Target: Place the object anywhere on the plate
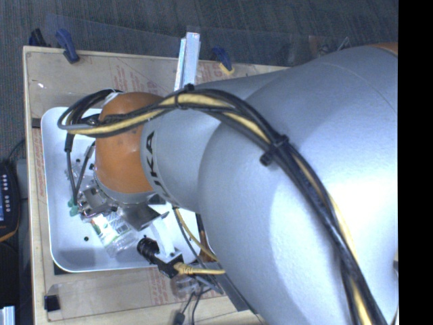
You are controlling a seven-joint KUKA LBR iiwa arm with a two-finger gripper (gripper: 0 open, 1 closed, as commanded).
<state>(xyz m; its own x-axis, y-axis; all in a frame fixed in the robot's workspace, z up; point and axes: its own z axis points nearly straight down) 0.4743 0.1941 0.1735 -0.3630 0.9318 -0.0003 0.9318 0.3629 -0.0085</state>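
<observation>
The grey arm [284,181] sweeps in from the right and bends down over the left white bin [54,181], its orange band [122,144] above the wrist facing the camera. The gripper [111,232] hangs low near the bin's front — its state cannot be told, and the task's object and plate cannot be made out.

One grey arm [284,181] is reaching across the desk [40,80], wearing one orange band [125,147]. Beneath that band one white bin [51,175] is showing. Two blue clamps [66,45] are gripping the desk's far edge beyond the band, and one pale upright post [187,61] is standing between them. Two cables, one black and one yellow [223,107], are running along the arm beside the band.
</observation>
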